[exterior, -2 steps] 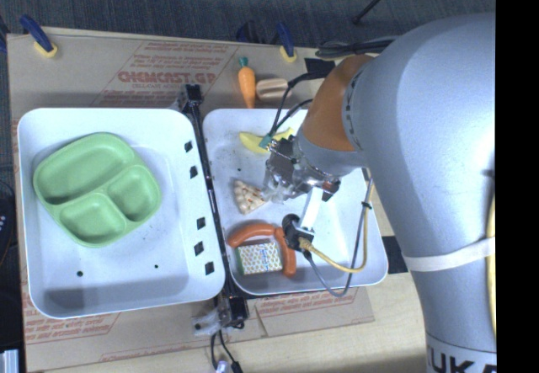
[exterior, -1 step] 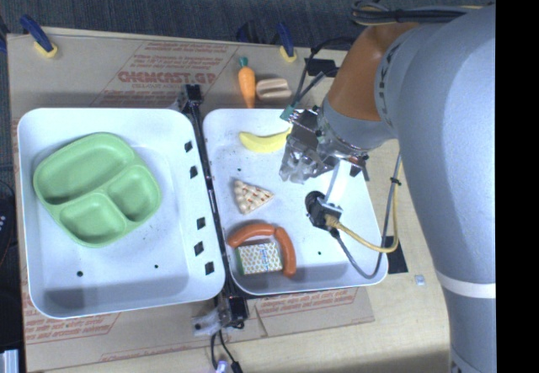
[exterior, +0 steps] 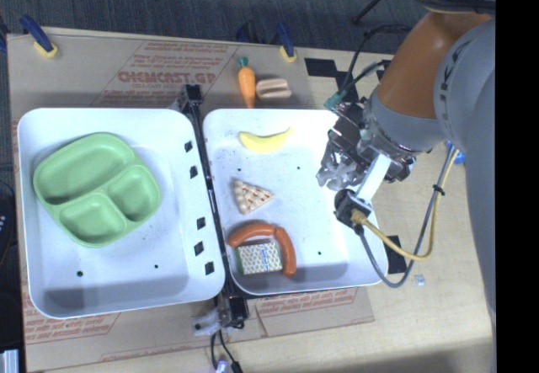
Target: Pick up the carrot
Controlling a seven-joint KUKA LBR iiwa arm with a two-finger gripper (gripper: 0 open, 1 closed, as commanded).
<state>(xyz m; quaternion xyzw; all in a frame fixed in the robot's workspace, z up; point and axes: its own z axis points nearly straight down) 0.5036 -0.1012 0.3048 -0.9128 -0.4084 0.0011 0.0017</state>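
The carrot (exterior: 246,85) lies on the counter (exterior: 109,68) outside both bins, just beyond the far rim of the right bin (exterior: 337,272), with a small bun-like item (exterior: 273,89) right beside it. Nothing has lifted it yet, so the pickup looks not yet begun.

The gripper (exterior: 337,171) hovers over the right side of the right bin, well apart from the carrot; I cannot tell how it is set, and nothing shows in it. In that bin sit a banana (exterior: 264,139), a pizza slice (exterior: 250,195) and a hot dog with a box (exterior: 263,252). The left bin holds a green tray (exterior: 95,188). Left to do: travel to the far-left, descend over the carrot, grasp, lift.
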